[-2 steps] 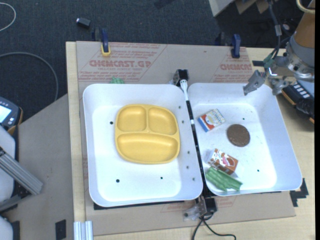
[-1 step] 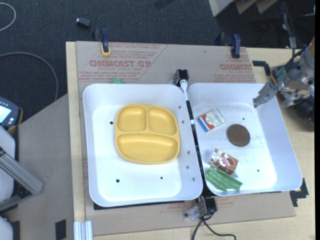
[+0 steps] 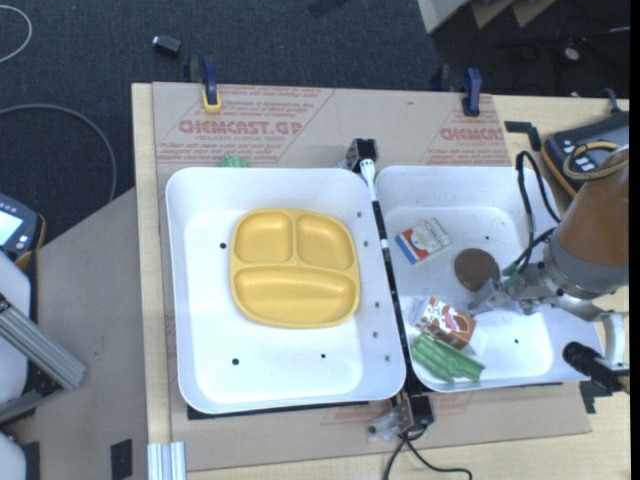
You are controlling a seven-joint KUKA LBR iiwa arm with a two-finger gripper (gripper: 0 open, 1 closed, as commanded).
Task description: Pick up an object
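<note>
— Since the arm reaches in from the right over the right bin [image 3: 500, 190], which object lies nearest the gripper [image 3: 497, 290]?

— The brown round object [image 3: 475, 266]; it sits just beside the gripper, up and to its left, near the middle of that bin; whether the two touch cannot be told from this slant.

— And the gripper's state?

— Nothing is visibly held; the grey metal parts at the wrist's end blur together, so how wide the gripper stands cannot be read.

— What else is within reach?

— A red and white packet [image 3: 445, 321] lies below and to the left of the gripper, near it; a green leafy item [image 3: 447, 360] lies further down, against the bin's lower left corner, its long axis running from upper left to lower right; a small blue, red and white carton [image 3: 421, 240] lies well up and to the left; all of them are on the gripper's left, so the coming move would likely run leftward.

— The left bin [image 3: 190, 268]?

— It holds a yellow divided plate [image 3: 295, 267], well apart from the gripper, across the wall between the bins.

— What is hard to make out?

— The arm's orange band [image 3: 596, 226] and grey wrist [image 3: 580, 278] cover the right bin's far right side; the tabletop [image 3: 300, 118] behind shows only clamps and printing.
</note>
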